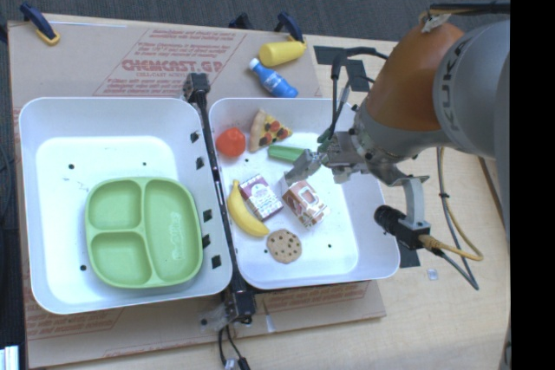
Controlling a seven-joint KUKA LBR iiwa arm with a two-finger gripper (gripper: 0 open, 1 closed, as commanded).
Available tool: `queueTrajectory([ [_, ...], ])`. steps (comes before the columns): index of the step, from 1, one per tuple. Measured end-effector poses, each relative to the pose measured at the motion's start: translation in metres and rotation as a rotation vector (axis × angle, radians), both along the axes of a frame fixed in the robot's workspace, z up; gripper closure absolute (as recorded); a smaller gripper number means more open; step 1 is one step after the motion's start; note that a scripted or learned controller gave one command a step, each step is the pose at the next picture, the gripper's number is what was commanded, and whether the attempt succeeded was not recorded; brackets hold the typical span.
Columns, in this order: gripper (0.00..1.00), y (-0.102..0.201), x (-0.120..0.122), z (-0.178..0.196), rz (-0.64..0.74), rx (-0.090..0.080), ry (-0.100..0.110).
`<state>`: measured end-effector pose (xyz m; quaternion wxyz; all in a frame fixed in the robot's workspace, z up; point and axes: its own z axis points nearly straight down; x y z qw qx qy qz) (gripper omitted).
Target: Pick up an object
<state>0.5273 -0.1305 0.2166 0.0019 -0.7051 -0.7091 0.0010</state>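
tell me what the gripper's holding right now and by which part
Nothing that can be seen. The gripper hangs just above the small carton in the right bin, and no object shows between its fingers.

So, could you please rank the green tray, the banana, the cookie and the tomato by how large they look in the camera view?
Largest to smallest:
1. green tray, by far the biggest
2. banana
3. cookie and tomato: these look about alike, so I would not rank one above the other.
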Motion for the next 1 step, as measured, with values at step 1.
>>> queueTrajectory([
  [1, 0.00, 0.0002, -0.0274, -0.1044, 0.003, -0.007, -0.022],
])
